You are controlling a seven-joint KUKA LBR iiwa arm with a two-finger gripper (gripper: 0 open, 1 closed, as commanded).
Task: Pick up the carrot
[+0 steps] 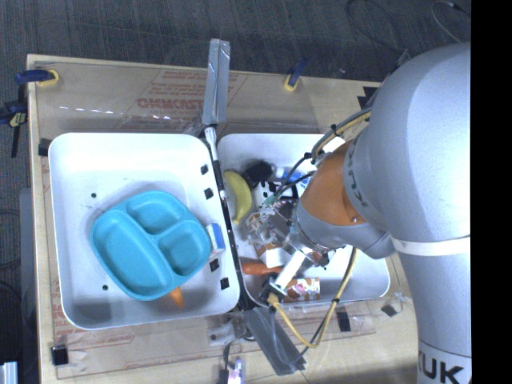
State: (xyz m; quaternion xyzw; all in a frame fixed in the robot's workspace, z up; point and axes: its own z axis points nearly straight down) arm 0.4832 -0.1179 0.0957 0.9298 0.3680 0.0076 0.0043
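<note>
The grey arm with its orange band comes in over the right shallow white bin (376, 277) and sets the tool (274, 227) low among the clutter at that bin's middle. The wrist and the clutter cover the tool, so I cannot tell whether it is released or clenched, and nothing can be seen grasped in it.

The orange tapered carrot (258, 268) lies flat on the bin floor just beside the tool, on its side toward the view's lower edge, close to the bin's near wall. Whether the tool touches it I cannot tell. Past the carrot, farther from the tool toward the lower right, lies a red-and-white printed packet (305, 289).

On the tool's other side, toward the view's upper left, a yellow curved banana (238, 195) lies along the bin's left wall. A small black rounded object (258, 171) sits beyond the banana, toward the bin's far wall.

Well apart from the tool, toward the view's left, the left shallow white bin (64, 214) holds a blue three-compartment plastic plate (144, 246). A small orange piece (176, 298) peeks out at the plate's lower edge. Both bins rest on the pale wooden worktop (120, 106).
</note>
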